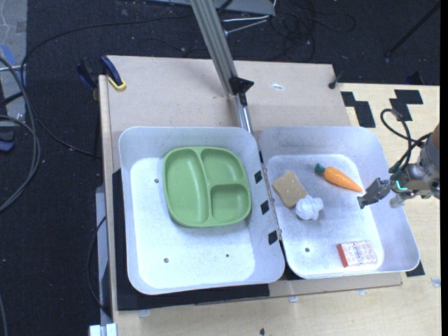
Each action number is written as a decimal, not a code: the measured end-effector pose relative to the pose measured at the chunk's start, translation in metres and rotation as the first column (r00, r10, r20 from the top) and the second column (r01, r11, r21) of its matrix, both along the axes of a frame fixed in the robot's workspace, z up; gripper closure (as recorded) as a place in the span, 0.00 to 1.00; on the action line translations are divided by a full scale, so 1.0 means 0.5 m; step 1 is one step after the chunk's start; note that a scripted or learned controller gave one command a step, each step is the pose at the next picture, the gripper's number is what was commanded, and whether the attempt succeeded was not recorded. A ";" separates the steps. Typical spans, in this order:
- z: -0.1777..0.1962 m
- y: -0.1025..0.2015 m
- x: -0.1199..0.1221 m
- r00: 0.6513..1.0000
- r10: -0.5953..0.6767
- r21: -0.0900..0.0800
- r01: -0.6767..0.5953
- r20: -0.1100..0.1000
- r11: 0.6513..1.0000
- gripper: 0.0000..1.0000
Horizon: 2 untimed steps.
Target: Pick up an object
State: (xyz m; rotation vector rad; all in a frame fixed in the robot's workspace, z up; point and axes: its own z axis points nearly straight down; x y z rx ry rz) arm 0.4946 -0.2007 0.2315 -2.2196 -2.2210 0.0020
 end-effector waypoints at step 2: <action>-0.088 -0.007 0.008 1.000 -0.001 0.001 0.001 -0.002 1.000 0.00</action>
